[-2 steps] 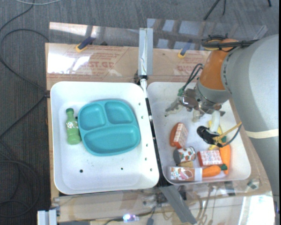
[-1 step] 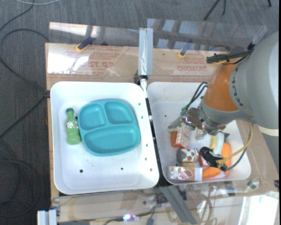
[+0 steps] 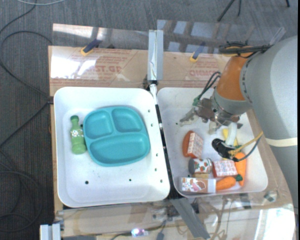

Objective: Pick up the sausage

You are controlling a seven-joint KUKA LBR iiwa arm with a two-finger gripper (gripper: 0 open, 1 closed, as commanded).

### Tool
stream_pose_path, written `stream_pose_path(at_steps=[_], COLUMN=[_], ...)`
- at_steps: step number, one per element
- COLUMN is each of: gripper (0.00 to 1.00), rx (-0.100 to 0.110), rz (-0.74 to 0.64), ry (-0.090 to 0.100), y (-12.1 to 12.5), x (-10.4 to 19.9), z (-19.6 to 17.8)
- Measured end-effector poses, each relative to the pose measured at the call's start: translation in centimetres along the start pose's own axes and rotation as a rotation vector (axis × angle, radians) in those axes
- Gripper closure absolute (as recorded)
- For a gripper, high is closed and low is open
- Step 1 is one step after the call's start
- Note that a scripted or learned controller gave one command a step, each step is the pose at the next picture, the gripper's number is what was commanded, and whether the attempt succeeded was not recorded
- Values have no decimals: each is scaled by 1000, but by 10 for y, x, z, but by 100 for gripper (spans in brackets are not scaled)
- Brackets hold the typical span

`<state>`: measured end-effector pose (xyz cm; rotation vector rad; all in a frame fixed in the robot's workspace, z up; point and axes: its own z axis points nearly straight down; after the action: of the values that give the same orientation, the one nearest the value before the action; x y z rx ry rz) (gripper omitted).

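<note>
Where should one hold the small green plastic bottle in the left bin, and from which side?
Probably from straight above, at the narrow neck: the green plastic bottle lies flat, and the teal divided plate sits close beside its wider body, leaving more room at the neck.

place: robotics lab | evidence: grey industrial arm with orange band (image 3: 260, 79); two shallow white plastic bins (image 3: 65, 184); loose black cables on grey carpet (image 3: 15, 49); cardboard-lined bench (image 3: 100, 66)

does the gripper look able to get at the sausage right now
Probably yes: the sausage lies uncovered by the right bin's near wall, gripper above that bin, though a carton crowds it.
</note>
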<state>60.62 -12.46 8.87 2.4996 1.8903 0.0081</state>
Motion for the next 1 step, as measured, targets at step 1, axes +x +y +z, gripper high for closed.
stream_pose_path(at_steps=[1], gripper=[0], rx=[-3], rz=[-327], ry=[-1], y=[-46], x=[9], z=[-1])
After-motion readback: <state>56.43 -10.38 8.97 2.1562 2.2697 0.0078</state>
